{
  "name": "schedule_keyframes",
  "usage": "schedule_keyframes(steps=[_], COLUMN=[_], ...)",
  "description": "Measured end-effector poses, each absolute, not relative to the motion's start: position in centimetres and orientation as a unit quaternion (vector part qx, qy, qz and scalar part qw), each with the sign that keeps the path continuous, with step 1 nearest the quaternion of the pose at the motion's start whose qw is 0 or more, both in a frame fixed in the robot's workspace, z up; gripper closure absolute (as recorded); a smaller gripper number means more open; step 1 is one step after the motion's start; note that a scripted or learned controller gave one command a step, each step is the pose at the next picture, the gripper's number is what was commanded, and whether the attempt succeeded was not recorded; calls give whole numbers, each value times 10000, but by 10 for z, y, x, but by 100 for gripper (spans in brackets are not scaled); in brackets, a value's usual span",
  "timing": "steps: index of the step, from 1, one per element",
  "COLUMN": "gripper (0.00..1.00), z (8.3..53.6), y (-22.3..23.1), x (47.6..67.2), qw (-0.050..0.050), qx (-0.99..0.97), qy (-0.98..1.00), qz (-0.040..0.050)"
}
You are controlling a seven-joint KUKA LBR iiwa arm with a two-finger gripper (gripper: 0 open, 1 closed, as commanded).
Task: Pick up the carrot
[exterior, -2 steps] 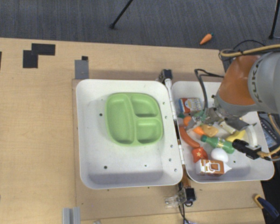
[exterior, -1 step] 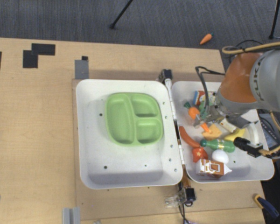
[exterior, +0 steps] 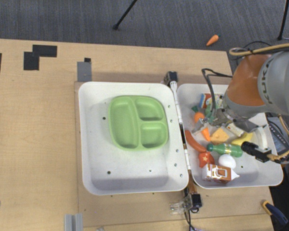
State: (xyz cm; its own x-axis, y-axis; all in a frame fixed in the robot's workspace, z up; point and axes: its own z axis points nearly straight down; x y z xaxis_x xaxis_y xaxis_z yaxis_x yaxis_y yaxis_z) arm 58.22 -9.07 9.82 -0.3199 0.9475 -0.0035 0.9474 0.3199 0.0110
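In the right bin (exterior: 274, 177), a small orange carrot-like piece (exterior: 198, 117) lies near the left wall among a heap of toy foods. My gripper (exterior: 205, 123) is low in this bin, just right of that piece and over the heap. Whether it touches the piece cannot be told. A second orange bit (exterior: 205, 135) sits just below the gripper. The grey arm with its orange band (exterior: 245, 83) hides the bin's upper right part.
The heap holds a red chili (exterior: 194, 142), a yellow wedge (exterior: 218, 135), a green vegetable (exterior: 226, 149), a white egg (exterior: 226, 161) and a red-white carton (exterior: 217, 173). The left bin (exterior: 94, 143) holds a green divided plate (exterior: 137, 122). An orange carrot-shaped item (exterior: 212, 40) lies on the floor.
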Motion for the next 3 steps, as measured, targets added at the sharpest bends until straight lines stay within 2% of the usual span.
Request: schedule_keyframes(steps=[1,2,3], gripper=[0,0,0], z=[87,87,87], y=[-89,-97,-85], x=[562,547,559], qw=[36,26,25], qx=[6587,7932,8403], qy=[7524,6090,5421], qz=[32,35,22])
